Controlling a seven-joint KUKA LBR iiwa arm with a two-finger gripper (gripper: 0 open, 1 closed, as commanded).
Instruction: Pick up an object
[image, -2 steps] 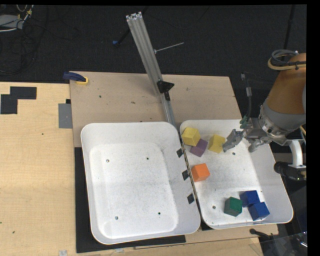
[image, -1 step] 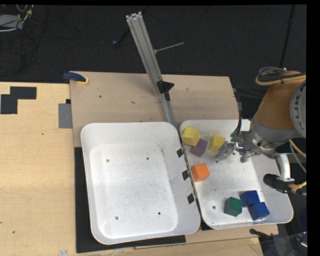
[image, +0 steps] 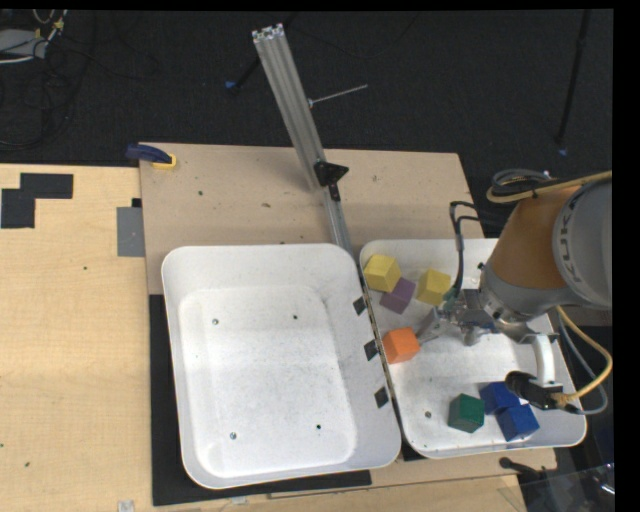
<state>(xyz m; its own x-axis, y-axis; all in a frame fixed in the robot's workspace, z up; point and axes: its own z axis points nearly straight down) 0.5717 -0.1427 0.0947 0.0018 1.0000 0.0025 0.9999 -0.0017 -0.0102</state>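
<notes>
Low over the right bin (image: 440, 445), the gripper (image: 447, 318) hangs with metal fingers pointing left; whether they are spread or pressed together cannot be told, and nothing shows between them. Just left of its tip lies an orange block (image: 401, 345), against the divider. Above sit a purple block (image: 399, 295) touching a yellow block (image: 381, 271), with a second yellow block (image: 434, 286) close beside the gripper. Near the front edge rest a green block (image: 466, 412) and two blue blocks (image: 508, 410). Farther left is the left bin (image: 200, 270).
</notes>
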